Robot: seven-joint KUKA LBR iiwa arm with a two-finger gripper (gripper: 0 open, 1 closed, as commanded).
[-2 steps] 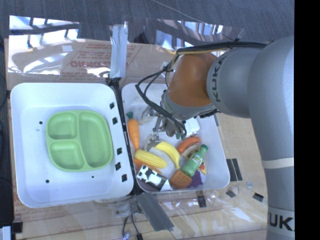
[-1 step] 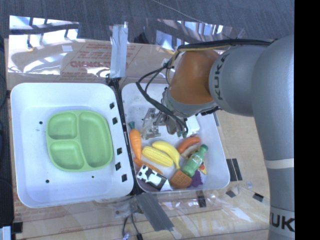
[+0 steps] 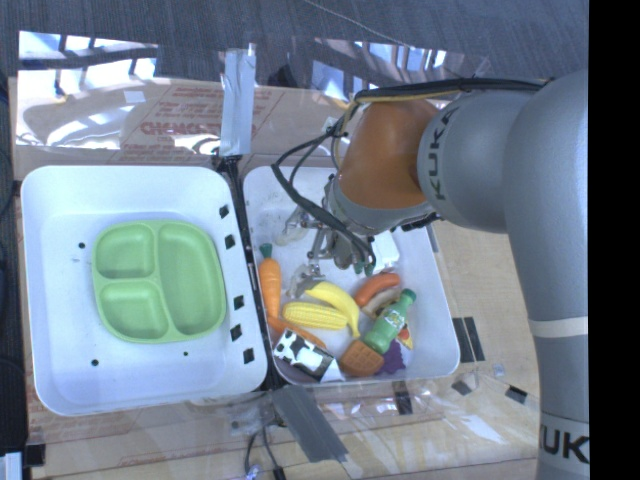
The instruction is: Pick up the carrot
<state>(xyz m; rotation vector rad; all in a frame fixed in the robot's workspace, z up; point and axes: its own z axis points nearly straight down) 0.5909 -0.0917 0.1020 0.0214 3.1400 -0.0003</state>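
Observation:
The carrot is orange with a green top and lies along the left wall of the right bin, its green end pointing toward the back. My gripper hangs over the middle of that bin, to the right of the carrot and slightly further back, apart from it. The gripper sits just above the yellow banana and the corn cob. The orange wrist band hides much of the bin's back part.
The right bin also holds a hot dog, a green bottle, a black-and-white box and a brown waffle-like piece. The left bin bears a green divided plate. The arm covers the right side.

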